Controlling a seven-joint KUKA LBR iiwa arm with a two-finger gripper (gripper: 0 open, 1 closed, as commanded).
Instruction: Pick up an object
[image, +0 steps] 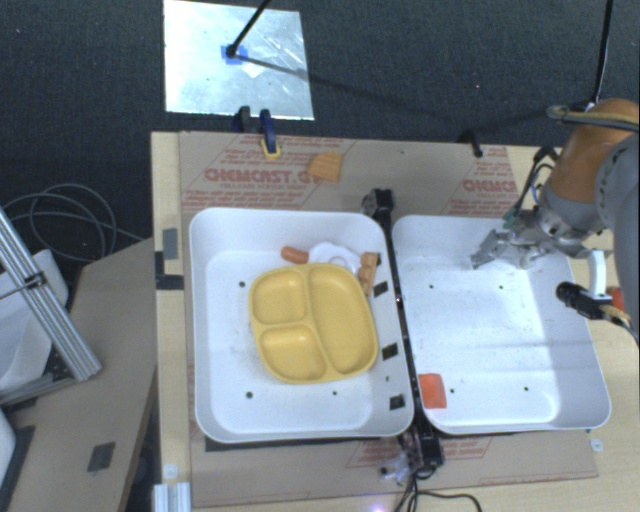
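Observation:
My gripper (484, 256) hovers over the back right part of the right bin (500, 340), low above its white floor, with no object seen at its tip. An orange block (432, 390) lies in that bin's near left corner, far from the gripper. The left bin (215, 400) holds a yellow divided plate (310, 322). Behind the plate lie a small orange sausage-shaped piece (294, 255), a white object (330, 254) and a tan piece (368, 270).
A black clamp (380, 203) sits at the back of the divider between the bins. A black part (580, 297) juts over the right bin's right rim. A tan scrap (325, 166) lies on the cardboard behind the bins. Cables trail at the left.

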